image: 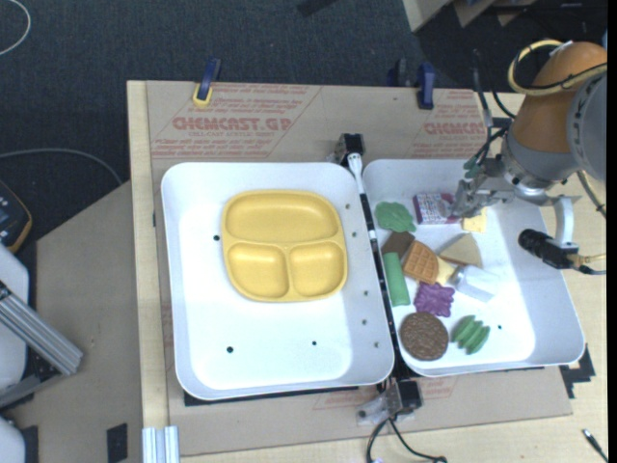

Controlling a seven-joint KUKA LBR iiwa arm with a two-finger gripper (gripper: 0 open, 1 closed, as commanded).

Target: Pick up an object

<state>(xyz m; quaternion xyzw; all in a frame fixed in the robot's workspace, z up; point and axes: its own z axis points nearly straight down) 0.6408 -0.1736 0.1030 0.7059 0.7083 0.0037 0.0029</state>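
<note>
Camera view, gripper (469, 201): low over the far part of the right bin (554, 302), reaching in from the right; whether its fingers are apart or closed, I cannot tell.
Nearest things: pink-and-white packet (429, 207) just left of it, small yellow piece (474, 223) just below.
Toy food: clustered in the right bin's left half; green bar (394, 278) lies lengthwise, near to far, beside the waffle (420, 259); brown cookie (424, 336) nearest the front.
Left bin (193, 287): holds a yellow divided plate (284, 243).
Surface: brown board (289, 123) printed with red lettering, clamps at its far edge.
Room: dark carpet (145, 27) beyond.
</note>
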